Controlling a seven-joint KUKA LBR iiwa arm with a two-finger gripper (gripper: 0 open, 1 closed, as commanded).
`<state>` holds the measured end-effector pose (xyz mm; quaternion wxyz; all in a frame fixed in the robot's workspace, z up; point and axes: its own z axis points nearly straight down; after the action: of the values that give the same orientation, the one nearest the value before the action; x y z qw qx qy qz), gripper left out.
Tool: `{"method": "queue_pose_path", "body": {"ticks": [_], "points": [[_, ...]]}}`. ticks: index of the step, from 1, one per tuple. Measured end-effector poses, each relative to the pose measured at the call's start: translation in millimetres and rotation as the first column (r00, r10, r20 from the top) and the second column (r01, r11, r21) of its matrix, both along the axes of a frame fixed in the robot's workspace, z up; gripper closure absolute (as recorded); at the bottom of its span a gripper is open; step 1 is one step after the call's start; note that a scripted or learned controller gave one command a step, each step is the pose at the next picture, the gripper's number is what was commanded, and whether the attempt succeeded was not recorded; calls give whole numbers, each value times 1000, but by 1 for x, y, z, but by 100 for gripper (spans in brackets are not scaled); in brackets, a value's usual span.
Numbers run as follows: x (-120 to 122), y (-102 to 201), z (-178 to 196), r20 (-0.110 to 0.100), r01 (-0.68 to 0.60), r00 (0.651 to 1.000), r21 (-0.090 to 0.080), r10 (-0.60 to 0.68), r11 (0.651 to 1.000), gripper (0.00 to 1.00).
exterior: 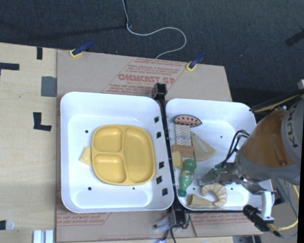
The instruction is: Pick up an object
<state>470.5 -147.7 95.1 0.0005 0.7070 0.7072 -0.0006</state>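
The right bin (pixel 225 122) holds several toy foods: a watermelon slice (pixel 187 120), a waffle piece (pixel 182 132), a tan sandwich wedge (pixel 202 148), a green bottle (pixel 185 176), a croissant (pixel 215 192) and a small wedge (pixel 199 201). My gripper (pixel 213 174) reaches in from the right and hangs low over the bin's near part. It sits just above the croissant and to the right of the green bottle. I see nothing held in it.
In the left bin (pixel 68 139) lies a yellow divided plate (pixel 123 154) with a pale yellow piece (pixel 85 155) poking out at its left. The grey and orange arm (pixel 268 146) covers the right bin's right side. A black divider (pixel 163 139) separates the bins.
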Motion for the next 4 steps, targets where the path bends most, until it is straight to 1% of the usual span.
{"method": "queue_pose_path", "body": {"ticks": [1, 2, 3, 4], "points": [[-2, 4, 42, 0, -1, 1000, 2, 1, 1000, 100], [2, 10, 102, 4, -2, 1000, 1, 2, 1000, 100], [3, 11, 131, 1, -2, 1000, 1, 2, 1000, 100], [23, 61, 139, -1, -7, 1000, 3, 7, 1000, 100]]}}
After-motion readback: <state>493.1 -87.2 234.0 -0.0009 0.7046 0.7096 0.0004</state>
